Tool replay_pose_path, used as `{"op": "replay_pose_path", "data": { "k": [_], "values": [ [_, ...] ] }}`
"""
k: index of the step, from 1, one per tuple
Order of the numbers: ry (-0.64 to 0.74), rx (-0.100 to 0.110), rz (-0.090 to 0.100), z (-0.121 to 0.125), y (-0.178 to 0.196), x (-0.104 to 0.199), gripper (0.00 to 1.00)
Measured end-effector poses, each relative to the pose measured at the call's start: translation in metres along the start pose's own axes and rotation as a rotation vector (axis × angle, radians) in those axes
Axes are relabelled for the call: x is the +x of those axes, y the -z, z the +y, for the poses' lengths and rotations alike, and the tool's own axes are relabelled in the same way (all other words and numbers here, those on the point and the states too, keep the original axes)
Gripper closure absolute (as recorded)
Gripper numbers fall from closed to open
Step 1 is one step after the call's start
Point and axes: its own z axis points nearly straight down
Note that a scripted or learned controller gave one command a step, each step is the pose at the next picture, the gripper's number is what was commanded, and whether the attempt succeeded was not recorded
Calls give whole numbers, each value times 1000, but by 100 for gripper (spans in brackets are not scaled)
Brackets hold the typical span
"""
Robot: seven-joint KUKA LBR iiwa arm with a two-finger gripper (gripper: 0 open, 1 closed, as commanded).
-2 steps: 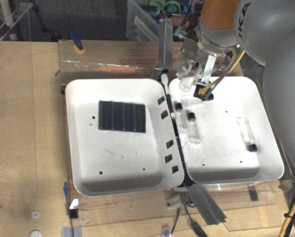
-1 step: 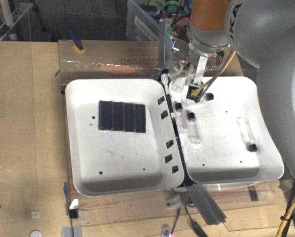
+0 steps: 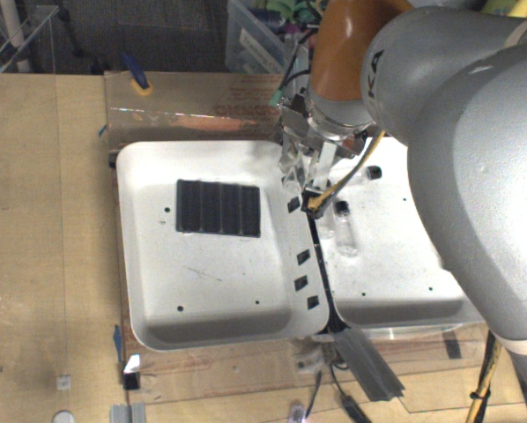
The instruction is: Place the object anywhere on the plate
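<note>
A black ribbed rectangular plate (image 3: 218,208) lies flat in the left white bin (image 3: 158,307), towards its back half. A small clear object with a dark cap (image 3: 344,229) lies in the right bin (image 3: 404,289), close to its left wall. My gripper (image 3: 300,176) hangs below the orange wrist band over the ridge between the two bins, near their back edge. It is a little above and to the left of the clear object and to the right of the plate. The view shows nothing held in the gripper.
The grey arm (image 3: 475,148) covers the right side of the right bin. A clear tub of colourful items (image 3: 277,11) stands behind the bins. A brown sheet (image 3: 193,100) with a blue clip (image 3: 140,81) lies along the left bin's back edge.
</note>
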Motion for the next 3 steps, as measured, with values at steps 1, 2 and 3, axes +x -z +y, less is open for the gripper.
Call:
{"op": "replay_pose_path", "data": {
  "k": [1, 2, 3],
  "values": [
    [-35, -1, 1, 0, 0, 2, 100],
    [-121, -4, 1, 4, 23, -6, 100],
    [-40, 1, -1, -1, 0, 2, 100]
  ]
}}
